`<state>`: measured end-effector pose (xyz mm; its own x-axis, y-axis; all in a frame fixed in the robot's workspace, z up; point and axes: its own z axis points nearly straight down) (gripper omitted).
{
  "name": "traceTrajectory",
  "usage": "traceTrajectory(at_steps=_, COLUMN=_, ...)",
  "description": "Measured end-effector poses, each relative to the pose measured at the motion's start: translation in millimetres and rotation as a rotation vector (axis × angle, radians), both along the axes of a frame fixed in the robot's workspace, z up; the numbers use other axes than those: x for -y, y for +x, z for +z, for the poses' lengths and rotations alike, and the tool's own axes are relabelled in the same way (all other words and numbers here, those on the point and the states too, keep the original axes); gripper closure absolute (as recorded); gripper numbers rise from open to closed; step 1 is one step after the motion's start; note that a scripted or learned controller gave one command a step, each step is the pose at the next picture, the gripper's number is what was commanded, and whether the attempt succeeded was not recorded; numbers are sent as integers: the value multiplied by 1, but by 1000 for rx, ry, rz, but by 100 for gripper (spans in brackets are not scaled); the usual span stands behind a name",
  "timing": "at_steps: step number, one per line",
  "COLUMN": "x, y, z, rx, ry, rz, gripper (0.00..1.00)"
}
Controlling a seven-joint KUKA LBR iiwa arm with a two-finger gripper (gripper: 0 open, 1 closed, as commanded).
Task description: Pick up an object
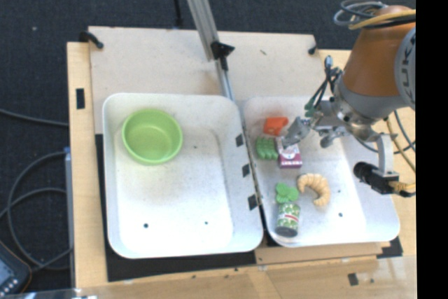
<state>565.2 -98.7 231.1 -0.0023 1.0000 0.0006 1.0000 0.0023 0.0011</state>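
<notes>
Your gripper (pixel 292 142) hangs low in the right bin (pixel 371 217), over a small purple-and-white box (pixel 290 160); its grip state cannot be told. An orange piece (pixel 275 125) and a green piece (pixel 266 148) lie just left of it.

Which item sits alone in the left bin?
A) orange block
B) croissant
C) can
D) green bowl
D: the green bowl sits by itself in the left bin, while the croissant, orange block and can all lie in the right bin.
</notes>
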Motion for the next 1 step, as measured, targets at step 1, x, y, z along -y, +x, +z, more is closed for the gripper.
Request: traceTrajectory(at_steps=1, x=0, y=0, z=0, rx=1, ry=0, rz=-2, gripper=0)
